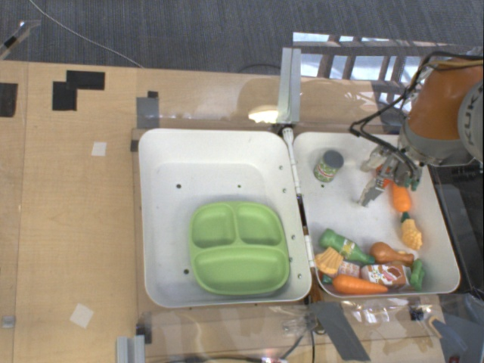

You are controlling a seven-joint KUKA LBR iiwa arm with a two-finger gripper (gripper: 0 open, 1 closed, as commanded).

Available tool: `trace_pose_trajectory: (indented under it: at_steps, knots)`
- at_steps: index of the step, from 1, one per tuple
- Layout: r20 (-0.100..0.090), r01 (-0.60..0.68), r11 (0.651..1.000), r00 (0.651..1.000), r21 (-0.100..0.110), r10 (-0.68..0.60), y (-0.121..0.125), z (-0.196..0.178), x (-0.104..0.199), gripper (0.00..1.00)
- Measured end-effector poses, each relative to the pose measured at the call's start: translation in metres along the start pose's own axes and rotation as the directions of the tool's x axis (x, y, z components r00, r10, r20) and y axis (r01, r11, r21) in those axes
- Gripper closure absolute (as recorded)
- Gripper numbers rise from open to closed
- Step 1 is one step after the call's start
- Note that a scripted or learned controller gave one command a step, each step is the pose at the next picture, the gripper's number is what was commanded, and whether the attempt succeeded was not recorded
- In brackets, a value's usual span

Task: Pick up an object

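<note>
The gripper [376, 184] hangs over the right bin [448, 267], fingers slightly apart and holding nothing. The nearest target, a toy carrot [400, 198], lies just beside it (likely light, rigid, slippery plastic); grasp across its thicker middle.
</note>
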State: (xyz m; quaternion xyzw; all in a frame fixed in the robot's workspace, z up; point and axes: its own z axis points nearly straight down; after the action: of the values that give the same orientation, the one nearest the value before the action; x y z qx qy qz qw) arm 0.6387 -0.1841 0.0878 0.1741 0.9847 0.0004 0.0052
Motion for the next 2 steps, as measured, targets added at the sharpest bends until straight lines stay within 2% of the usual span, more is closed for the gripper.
trace_pose_trajectory:
  at_steps: [1, 2]
  knots:
    - [0.013, 0.006, 1.000, 1.000, -0.001, -0.006, 0.002, -0.015, -0.004, 1.00]
    - [0.016, -0.055, 0.999, 0.998, -0.003, 0.055, 0.015, -0.171, 0.040, 1.00]
